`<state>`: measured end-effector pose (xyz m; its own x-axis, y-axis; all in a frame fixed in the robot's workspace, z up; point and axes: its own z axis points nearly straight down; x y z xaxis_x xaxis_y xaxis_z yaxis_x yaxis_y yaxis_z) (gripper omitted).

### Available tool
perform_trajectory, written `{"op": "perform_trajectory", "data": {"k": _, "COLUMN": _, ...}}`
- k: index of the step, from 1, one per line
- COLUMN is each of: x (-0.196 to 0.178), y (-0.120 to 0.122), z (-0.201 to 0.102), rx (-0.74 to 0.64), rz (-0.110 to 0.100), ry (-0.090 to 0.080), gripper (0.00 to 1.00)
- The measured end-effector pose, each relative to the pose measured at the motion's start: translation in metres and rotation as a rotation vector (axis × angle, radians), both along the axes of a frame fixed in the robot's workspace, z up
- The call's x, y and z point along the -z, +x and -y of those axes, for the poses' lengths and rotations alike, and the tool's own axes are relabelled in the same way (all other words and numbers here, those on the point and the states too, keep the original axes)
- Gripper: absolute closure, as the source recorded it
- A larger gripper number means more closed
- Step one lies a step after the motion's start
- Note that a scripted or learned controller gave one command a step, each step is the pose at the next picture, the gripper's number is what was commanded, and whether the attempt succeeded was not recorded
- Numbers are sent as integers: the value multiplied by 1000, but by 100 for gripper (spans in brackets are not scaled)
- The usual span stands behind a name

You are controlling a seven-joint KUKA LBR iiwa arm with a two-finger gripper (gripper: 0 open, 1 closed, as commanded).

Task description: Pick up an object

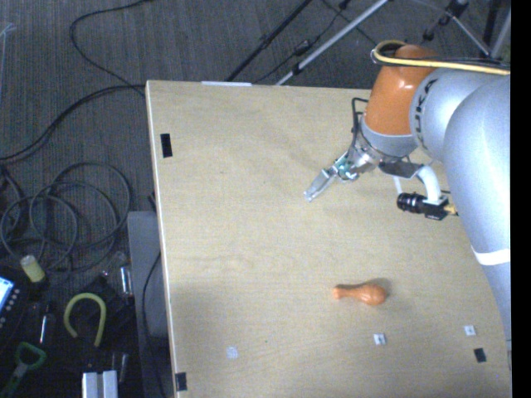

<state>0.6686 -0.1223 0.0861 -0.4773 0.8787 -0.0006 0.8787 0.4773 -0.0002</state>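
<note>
Robotics lab, floor cables [75,189], tripod legs [357,19] (carpeted floor), plywood bench [249,222]

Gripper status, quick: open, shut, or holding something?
Gripper: cannot be told from this angle. It hangs above bare bench, nothing seen in it; the orange object lies apart, nearer the camera.

Cables [75,181] and tripod legs [357,15] lie on grey carpet [75,48].

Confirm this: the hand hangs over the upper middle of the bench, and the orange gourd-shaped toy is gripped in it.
Wrong on the grip. The camera view shows the toy lying on the bench, well apart from the hand and nearer the camera. The rest holds: the hand hangs over the upper middle of the bench.
</note>
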Motion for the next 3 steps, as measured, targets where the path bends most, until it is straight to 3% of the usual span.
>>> {"op": "perform_trajectory", "data": {"k": 1, "x": -9, "y": 0, "z": -1, "rx": 0, "rz": 1, "ry": 1, "gripper": 100}}
{"op": "perform_trajectory", "data": {"k": 2, "x": -98, "y": 0, "z": -40, "rx": 195, "rz": 0, "ry": 0, "gripper": 100}}
{"op": "perform_trajectory", "data": {"k": 3, "x": -97, "y": 0, "z": -40, "rx": 195, "rz": 0, "ry": 0, "gripper": 0}}
